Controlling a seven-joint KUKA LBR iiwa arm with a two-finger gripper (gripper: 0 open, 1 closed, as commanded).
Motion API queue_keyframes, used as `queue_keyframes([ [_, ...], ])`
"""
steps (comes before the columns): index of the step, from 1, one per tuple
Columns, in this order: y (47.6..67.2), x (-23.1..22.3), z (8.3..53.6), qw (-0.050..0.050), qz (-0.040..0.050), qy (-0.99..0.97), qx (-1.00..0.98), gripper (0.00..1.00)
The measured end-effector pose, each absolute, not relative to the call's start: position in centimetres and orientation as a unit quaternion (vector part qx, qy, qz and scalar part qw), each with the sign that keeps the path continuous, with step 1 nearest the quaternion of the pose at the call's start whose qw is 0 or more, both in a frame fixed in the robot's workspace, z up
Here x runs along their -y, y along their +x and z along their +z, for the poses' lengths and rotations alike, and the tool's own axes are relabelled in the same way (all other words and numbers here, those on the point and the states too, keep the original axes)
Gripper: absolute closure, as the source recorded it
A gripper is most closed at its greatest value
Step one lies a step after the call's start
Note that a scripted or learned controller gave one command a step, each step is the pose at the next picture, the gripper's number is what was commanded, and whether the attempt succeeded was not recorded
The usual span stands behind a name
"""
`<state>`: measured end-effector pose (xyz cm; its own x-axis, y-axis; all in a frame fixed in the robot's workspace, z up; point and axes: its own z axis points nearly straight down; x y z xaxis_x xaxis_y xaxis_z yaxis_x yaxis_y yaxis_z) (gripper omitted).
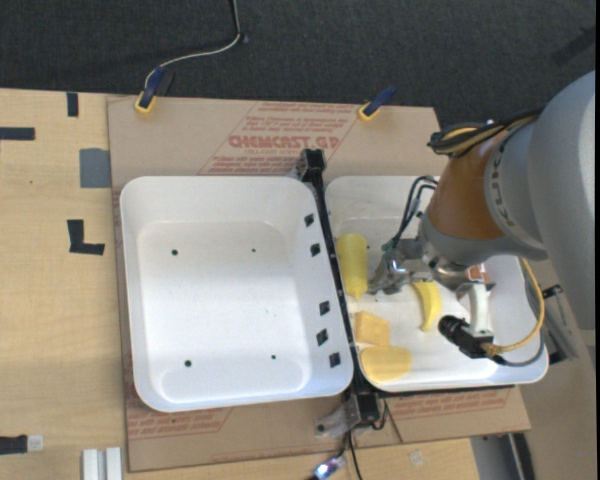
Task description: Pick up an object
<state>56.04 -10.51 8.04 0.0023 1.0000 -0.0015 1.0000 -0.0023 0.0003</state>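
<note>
My gripper (pixel 388 273) is low in the right bin (pixel 515 373), hanging from the grey arm with its orange band (pixel 458 193). It sits between a long yellow block (pixel 352 263) by the bin's left wall and a small yellow banana (pixel 427 305) just to its right. Nearer the front edge lie a yellow wedge (pixel 372 329) and a pale yellow rounded piece (pixel 386 364). I see nothing lifted off the bin floor.
The left bin (pixel 140 268) stands beside the right one, parted from it by a black divider (pixel 325 268). Both rest on a cardboard sheet (pixel 270 138) clamped at its far edge. A black fitting with a yellow cable (pixel 465 338) hangs near the banana.
</note>
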Motion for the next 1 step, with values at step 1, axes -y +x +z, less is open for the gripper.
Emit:
queue_keyframes([
  [1,58.32,10.31,11.94,0.000,-0.0002,0.707,-0.708,1.00],
])
